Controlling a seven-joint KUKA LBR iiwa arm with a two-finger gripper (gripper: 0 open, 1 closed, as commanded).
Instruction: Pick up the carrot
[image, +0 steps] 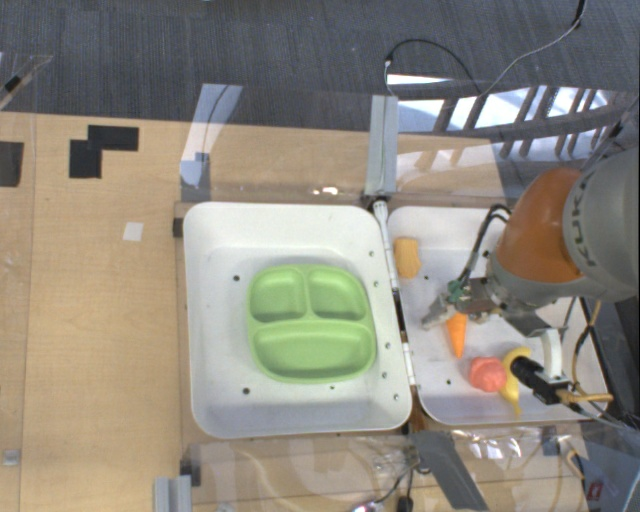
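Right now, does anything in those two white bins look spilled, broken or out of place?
Nothing stands out. The green divided plate lies flat in the left bin. In the right bin the carrot, a yellow-orange block, a pink piece and a yellow piece lie loose but whole. The tool sits just above the carrot.

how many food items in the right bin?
4: corn piece at top left, carrot mid-bin under the hand, pink piece and banana at the bottom. The arm may hide more.
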